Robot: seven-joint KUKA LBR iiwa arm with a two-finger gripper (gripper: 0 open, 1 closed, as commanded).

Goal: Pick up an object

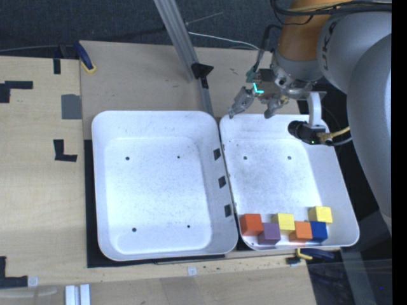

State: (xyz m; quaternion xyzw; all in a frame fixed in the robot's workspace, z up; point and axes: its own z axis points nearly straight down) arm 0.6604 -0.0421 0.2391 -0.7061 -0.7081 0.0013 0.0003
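Observation:
Several small blocks lie along the near edge of the right bin (331,170): an orange block (252,223), a purple block (271,232), a yellow block (285,221), a second orange block (303,230), a blue block (318,231) and another yellow block (322,214). My gripper (253,108) hangs over the far rim of the right bin, well away from the blocks. Its two fingers stand apart with nothing between them.
The left bin (102,170) sits beside the right one. A slanted metal pole (178,30) rises from between the bins at the back. Black tape marks lie on the bench at left. The grey arm fills the upper right.

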